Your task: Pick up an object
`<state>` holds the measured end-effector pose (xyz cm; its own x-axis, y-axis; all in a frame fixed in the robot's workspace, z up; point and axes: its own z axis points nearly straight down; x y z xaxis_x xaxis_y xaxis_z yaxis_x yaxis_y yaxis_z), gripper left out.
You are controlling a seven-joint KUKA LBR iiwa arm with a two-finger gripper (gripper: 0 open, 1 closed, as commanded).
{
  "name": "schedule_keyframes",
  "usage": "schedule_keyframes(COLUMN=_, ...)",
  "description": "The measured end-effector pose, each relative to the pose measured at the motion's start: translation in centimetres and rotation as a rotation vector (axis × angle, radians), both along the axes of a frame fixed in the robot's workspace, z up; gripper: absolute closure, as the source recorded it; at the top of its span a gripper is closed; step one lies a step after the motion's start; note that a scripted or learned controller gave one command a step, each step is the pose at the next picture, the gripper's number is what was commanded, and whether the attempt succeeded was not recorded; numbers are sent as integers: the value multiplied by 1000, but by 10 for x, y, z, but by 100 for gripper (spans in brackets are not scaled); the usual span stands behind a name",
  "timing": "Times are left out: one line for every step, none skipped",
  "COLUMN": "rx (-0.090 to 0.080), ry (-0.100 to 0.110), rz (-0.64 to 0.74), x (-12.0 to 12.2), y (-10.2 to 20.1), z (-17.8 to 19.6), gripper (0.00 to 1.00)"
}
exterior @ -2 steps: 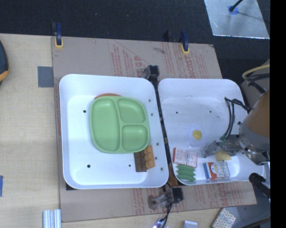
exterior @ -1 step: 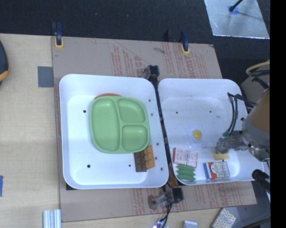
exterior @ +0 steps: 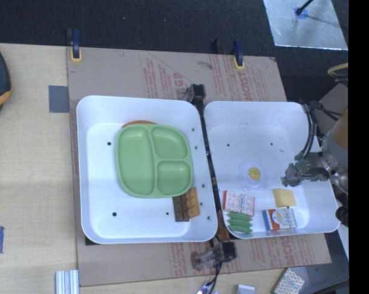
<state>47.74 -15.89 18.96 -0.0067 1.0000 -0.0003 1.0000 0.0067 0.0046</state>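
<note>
My gripper (exterior: 293, 176) hangs low over the right side of the right bin (exterior: 264, 118), with the arm reaching in from the right edge. Just below it lies a yellow block (exterior: 284, 197). To its left stands a small clear cup with a yellow piece inside (exterior: 254, 174). Along this bin's front lie a red-and-white packet (exterior: 239, 202), a green pea pod (exterior: 240, 223) and a small printed box (exterior: 281, 219). Nothing is seen in the gripper's grasp.
The left bin (exterior: 92, 164) holds a green divided plate (exterior: 153, 160) resting on something orange (exterior: 138, 123), and a brown bar (exterior: 186, 205) at its front right. Clamps and cables sit between the bins, at the back (exterior: 195, 93) and the front (exterior: 213, 256).
</note>
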Motion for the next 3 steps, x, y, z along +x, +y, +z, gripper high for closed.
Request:
schedule_keyframes(rx=1, ry=7, rz=-2, x=-1, y=-1, z=-5, gripper=0)
schedule_keyframes(rx=1, ry=7, rz=4, x=65, y=33, z=-58, gripper=0)
schedule_keyframes(rx=-1, ry=8, rz=2, x=87, y=32, z=-100, gripper=0)
